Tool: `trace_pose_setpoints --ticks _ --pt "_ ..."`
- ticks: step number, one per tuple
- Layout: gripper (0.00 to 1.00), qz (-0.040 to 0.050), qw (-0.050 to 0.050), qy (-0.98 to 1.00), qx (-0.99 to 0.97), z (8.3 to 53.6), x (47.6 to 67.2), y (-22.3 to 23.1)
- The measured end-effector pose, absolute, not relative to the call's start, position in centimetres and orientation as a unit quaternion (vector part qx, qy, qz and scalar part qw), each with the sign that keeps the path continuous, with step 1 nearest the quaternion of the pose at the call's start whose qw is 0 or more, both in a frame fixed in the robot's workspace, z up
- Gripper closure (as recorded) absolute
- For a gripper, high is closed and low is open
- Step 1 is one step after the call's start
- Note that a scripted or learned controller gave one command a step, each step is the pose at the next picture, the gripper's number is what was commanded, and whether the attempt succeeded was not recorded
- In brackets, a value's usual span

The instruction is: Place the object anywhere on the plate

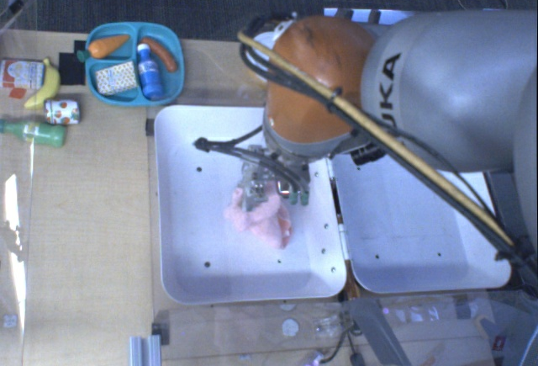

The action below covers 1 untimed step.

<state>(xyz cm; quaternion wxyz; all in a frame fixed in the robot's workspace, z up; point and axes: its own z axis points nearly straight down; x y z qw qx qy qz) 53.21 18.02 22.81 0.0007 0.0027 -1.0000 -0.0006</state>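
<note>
Camera view looks down at a slant on a wooden bench (76, 255) carrying two shallow white bins side by side. The grey KUKA arm (454, 78) with its orange band (315, 74) reaches in from the right and hangs over the left bin (189, 272), its gripper (267, 188) lowered near the middle of that bin, a little toward the right wall. Directly beneath and touching the gripper lies a soft pink object (262, 221), lumpy and crumpled like a piece of cloth or a soft toy; its upper part is covered by the gripper, and the rest spreads out toward the near edge of the bin floor. How far apart the gripper's tips stand cannot be told, since the wrist and cabling hide them, nor can it be told whether the pink object is gripped or merely lying under the tool. The right bin (420, 263) sits just beside the left one, partly overhung by the arm. At the bench's far left corner stands a blue divided plate (172, 61) with toy food in its compartments: a carrot (109, 45), a small blue bottle (150, 70) and a sausage-like piece (164, 55). Left of the plate lie a banana (46, 85), a small can (61, 111) and a green bottle (34, 131).
</note>
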Motion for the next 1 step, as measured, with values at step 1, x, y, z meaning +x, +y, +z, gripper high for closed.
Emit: trace_pose_setpoints --ticks 1 --pt "0.0 -0.0007 0.0 -1.0 0.002 22.85 53.24 18.0"
